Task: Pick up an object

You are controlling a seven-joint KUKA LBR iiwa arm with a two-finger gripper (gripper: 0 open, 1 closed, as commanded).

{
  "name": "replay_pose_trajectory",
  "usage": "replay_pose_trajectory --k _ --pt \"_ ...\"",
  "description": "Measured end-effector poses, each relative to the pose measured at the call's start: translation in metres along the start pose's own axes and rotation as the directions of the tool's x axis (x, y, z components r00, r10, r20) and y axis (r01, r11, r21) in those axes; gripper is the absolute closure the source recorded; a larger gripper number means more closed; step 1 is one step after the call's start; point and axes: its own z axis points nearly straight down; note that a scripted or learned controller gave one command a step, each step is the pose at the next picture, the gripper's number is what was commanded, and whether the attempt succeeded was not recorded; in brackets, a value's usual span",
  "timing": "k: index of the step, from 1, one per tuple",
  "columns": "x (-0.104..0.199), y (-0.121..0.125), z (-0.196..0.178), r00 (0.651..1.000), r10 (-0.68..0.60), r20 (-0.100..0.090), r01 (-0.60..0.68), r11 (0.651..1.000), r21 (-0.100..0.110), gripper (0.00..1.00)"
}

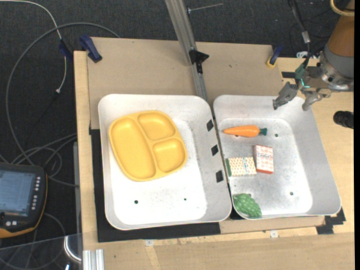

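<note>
White and shallow, the two bins sit side by side across the middle of the frame, and my gripper [296, 98] hangs over the upper right corner of the right bin [315, 167], its two fingers spread apart with nothing between them. My grey arm [342, 49] comes in from the upper right of the frame. Just below and left of my fingers, in the upper part of that bin, an orange carrot [243, 131] lies on its side with its green end pointing right. Below it, near the bin's centre, a small red and white box [264, 159] stands just beside a pale patterned box [242, 166] to its left; I cannot tell whether they touch. A green leafy piece [247, 205] rests at the bin's lower left edge. The left bin [169, 207] holds a yellow divided plate [147, 144] with three compartments, set in its upper left part.
</note>
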Motion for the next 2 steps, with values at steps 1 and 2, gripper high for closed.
replay_pose_trajectory --k 1,2 --pt "0.000 0.000 0.000 1.000 0.000 0.000 0.000 1.000 0.000 0.00" --pt "-0.001 -0.002 0.063 1.000 0.001 -0.001 -0.001 1.000 0.005 0.00"
